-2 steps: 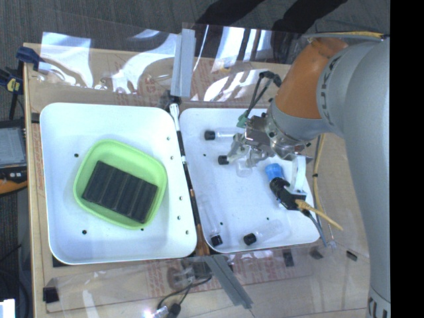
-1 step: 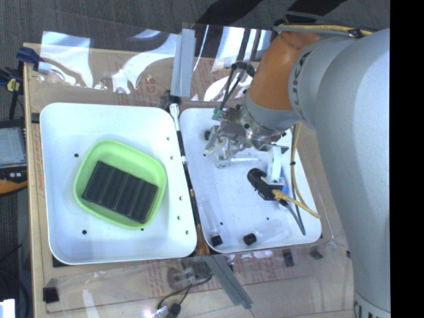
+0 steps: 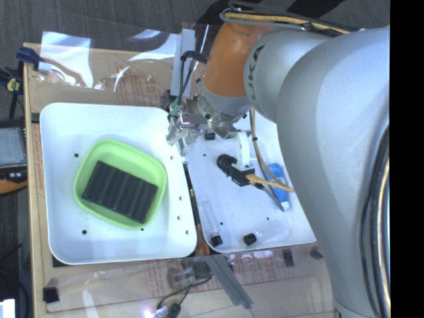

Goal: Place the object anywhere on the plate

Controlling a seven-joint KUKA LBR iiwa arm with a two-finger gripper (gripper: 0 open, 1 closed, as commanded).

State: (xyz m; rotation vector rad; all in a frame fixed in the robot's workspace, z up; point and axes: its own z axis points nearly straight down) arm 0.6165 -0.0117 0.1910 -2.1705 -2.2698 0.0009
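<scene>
Your grey arm's gripper (image 3: 177, 126) hangs over the far end of the seam between the two white bins; how its claw stands, you cannot tell. A dark ribbed rectangular slab (image 3: 120, 191) lies flat on the square lime-green plate (image 3: 154, 165) in the middle of the left bin (image 3: 59, 121).

Arm (image 3: 331, 131) cut off by top, right and bottom edges; it hides the right bin's (image 3: 228, 227) far right side. Gripper (image 3: 180, 132) small and cluttered at the bins' divide, finger state unreadable. Blue-and-white item (image 3: 278, 181) part hidden under yellow cable (image 3: 268, 183). Two small black bits (image 3: 232, 238) too tiny to identify.
</scene>
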